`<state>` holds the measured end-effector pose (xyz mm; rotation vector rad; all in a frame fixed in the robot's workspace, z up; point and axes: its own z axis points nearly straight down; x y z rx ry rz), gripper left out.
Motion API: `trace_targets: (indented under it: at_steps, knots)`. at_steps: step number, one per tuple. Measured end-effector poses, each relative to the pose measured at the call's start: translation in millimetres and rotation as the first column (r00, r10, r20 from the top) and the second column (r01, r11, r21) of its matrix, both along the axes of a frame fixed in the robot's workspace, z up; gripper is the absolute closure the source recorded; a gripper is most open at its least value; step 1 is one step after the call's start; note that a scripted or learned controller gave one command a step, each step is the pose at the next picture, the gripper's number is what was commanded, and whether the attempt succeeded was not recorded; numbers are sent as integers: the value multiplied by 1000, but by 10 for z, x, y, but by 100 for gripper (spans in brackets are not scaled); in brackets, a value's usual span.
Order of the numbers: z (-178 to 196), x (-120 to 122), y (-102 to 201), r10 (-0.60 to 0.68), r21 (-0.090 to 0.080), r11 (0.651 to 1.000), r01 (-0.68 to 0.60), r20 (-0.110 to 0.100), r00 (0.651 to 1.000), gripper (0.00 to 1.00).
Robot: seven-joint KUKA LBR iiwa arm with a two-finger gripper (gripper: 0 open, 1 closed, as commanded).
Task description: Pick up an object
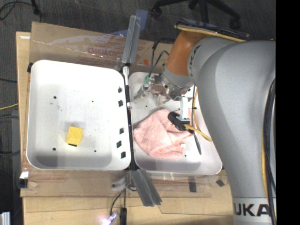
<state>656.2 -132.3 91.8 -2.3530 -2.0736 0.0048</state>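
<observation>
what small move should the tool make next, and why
Probably slide toward the pink cloth and lower onto it: the tool sits over bare floor at the right bin's far corner, the cloth lies close beside it, while the yellow block is in the left bin.

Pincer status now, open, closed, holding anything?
Pincer: cannot be told whether it is open or closed from this view. It sits over the far left corner of the right bin, beside the pink cloth.

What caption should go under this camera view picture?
Robot gripper reaches into the right bin beside a pink cloth; a yellow block lies in the left bin.
</observation>
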Motion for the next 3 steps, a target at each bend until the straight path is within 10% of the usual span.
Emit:
trace_targets:
  at_steps: [1, 2, 3]
  knots:
    - [515, 9, -313, -17, -1, 1000, 17, 4, 1000, 0]
    - [-6, -544, 14, 117, 0, 993, -117, 2, 993, 0]
    - [99, -540, 6, 120, -1, 993, -120, 1, 993, 100]
